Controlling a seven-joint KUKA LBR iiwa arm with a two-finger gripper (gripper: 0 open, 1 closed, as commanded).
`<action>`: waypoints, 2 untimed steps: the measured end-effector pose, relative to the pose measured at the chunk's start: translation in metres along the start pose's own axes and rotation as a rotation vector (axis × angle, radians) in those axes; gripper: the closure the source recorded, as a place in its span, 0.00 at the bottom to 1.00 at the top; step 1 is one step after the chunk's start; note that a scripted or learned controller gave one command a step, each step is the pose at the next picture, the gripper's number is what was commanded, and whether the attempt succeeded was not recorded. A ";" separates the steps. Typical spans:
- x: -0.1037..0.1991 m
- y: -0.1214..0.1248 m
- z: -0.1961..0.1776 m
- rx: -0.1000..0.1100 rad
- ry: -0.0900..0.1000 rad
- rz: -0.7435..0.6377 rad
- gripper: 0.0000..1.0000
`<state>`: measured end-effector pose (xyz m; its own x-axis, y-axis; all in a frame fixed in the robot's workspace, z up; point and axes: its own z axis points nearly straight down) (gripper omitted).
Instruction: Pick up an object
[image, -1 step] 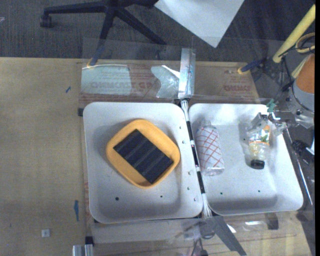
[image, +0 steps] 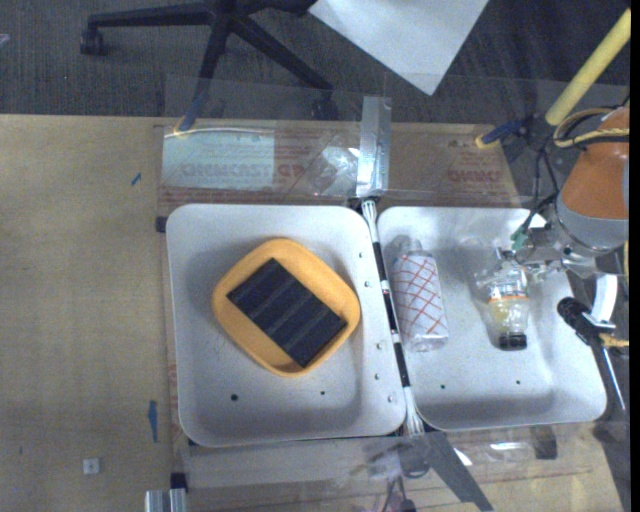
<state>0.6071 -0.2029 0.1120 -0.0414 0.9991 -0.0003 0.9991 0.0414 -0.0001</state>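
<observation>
- Item under inspection: we record a small clear bottle (image: 508, 312) lying in the right bin (image: 520, 405). It is in that bin's right half, well apart from the front wall. Its dark cap points toward the front edge, and its contents look yellowish.
- The gripper (image: 522, 258) sits over the rear end of this bottle. We cannot tell whether the two touch. We also cannot tell whether the gripper is released or clenched, because glare and clear plastic confuse that area.
- The arm (image: 598, 195) enters from the right of the view, with its orange band above the right bin's rear right corner.
- The right bin also holds a larger bottle with a red criss-cross wrap (image: 420, 295). It lies lengthwise just beside the left wall, apart from the small clear bottle.
- The left bin (image: 200, 390) holds a yellow dish (image: 255, 345) with rounded corners, set at an angle near the middle. A dark ribbed panel (image: 287, 312) lies in the dish.
- The two bins stand side by side, edges meeting, on a tan worktop (image: 70, 300).
- Behind the bins we note a crumpled clear bag (image: 335, 168) just beside a metal bracket (image: 376, 140).
</observation>
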 end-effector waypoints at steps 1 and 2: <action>0.006 -0.044 0.024 -0.007 -0.001 -0.131 0.00; 0.003 -0.044 0.014 -0.010 -0.003 -0.125 1.00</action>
<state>0.5631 -0.2019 0.0985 -0.1657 0.9862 -0.0042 0.9861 0.1657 0.0100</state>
